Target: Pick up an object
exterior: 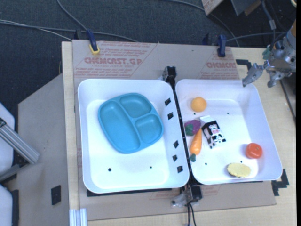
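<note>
Jaws: spread apart, nothing between them; gripper [261, 77] hung over the far right corner of the right bin [263, 126]. Right bin held: orange ball [198, 104], purple item [191, 126], carrot [196, 142], black-and-white block [213, 133], red-orange tomato [254, 150], yellow piece [239, 169]. Left bin [94, 173] held one blue divided plate [130, 122].

Even, diffuse overhead lighting, white bins [127, 175] bright with blown highlights, faint soft shadows along bin walls, dark floor [33, 55] underexposed, mild softness throughout, coarse resolution.
</note>
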You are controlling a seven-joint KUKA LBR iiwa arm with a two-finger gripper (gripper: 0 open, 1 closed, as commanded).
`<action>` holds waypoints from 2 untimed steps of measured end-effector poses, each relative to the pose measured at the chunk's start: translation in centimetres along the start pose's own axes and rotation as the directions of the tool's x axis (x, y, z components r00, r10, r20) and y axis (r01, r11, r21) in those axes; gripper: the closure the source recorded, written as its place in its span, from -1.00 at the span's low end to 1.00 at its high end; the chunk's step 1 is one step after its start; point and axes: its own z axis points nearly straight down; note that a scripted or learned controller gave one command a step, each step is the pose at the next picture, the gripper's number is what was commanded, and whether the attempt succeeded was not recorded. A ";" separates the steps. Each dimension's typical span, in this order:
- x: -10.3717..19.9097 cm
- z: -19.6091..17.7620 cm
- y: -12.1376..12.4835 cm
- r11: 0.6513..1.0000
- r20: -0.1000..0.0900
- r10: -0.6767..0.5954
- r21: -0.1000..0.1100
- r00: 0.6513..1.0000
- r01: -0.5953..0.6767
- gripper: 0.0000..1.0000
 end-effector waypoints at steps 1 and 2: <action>0.1 -1.0 0.3 1.000 0.004 -0.004 -0.014 1.000 0.004 -1.00; 0.5 3.3 0.7 1.000 0.002 -0.005 -0.010 1.000 0.005 -1.00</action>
